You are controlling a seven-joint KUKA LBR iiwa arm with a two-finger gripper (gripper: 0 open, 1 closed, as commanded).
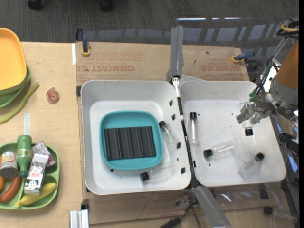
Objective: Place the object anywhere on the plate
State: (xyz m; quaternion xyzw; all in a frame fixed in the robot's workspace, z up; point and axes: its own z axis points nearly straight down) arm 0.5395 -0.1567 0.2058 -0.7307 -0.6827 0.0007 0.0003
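floor: dark grey carpet (142, 4) | bench: cardboard sheet (142, 61) | left: pale wooden table (52, 127)

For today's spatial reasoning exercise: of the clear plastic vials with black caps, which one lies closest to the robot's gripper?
The clear plastic vial with a black cap near the right bin's lower right corner lies closest to the gripper; the others lie further left.

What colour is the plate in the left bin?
Teal, with a dark grey ribbed centre; plate in camera view.
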